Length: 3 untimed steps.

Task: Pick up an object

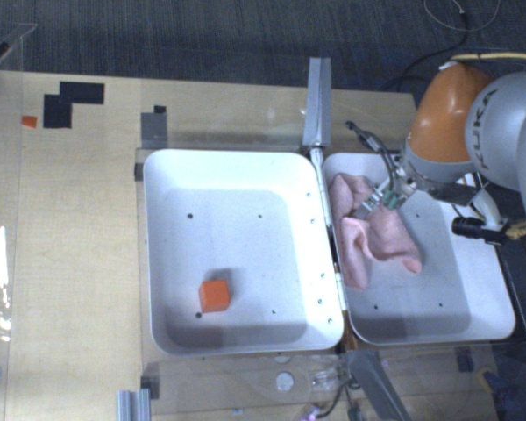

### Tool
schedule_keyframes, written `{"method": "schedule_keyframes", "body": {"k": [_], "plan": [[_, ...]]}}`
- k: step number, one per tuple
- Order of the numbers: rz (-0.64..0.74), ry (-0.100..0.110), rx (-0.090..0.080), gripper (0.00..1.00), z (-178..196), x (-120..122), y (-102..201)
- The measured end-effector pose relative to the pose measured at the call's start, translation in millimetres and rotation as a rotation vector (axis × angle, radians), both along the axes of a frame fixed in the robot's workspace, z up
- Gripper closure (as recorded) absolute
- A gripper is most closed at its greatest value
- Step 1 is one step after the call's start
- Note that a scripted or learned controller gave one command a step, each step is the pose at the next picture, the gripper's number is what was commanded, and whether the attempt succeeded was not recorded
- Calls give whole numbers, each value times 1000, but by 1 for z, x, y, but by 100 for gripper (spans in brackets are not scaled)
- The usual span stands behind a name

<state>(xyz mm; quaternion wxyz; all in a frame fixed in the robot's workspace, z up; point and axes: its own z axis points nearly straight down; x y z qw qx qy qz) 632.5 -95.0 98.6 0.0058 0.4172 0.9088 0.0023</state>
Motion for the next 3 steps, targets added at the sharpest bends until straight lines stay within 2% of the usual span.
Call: {"method": "schedule_keyframes", "body": {"k": [1, 2, 3], "plan": [[-279, 7, 2, 0, -7, 29, 8], [-272, -10, 2, 100, 8, 33, 9], [-240, 5, 2, 100, 27, -1, -26]]}}
